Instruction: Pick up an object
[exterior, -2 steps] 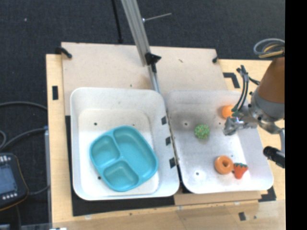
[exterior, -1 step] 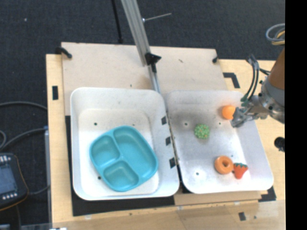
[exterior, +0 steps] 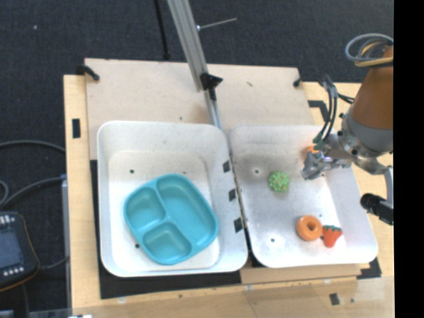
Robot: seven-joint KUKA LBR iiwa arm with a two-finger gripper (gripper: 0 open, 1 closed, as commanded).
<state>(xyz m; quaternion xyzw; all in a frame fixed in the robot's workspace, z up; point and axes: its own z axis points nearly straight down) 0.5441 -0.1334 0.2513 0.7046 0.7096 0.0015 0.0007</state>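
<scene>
The pincer [exterior: 313, 169] hangs over the upper part of the right bin [exterior: 351, 197]; whether it is open or closed cannot be told. Just to its left lies a green ball [exterior: 279, 181], bumpy, probably light and soft, best pinched across its middle. Below the pincer rest an orange ring [exterior: 309, 228] and, touching it, a small red toy [exterior: 331, 236]. Well to the left, the other bin [exterior: 112, 177] carries a blue divided plate [exterior: 171, 218].

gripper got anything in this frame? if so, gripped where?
Cannot be told. The gripper hangs over the right bin, with nothing visibly between its tips. The green ball, orange ring and red piece lie loose.
</scene>
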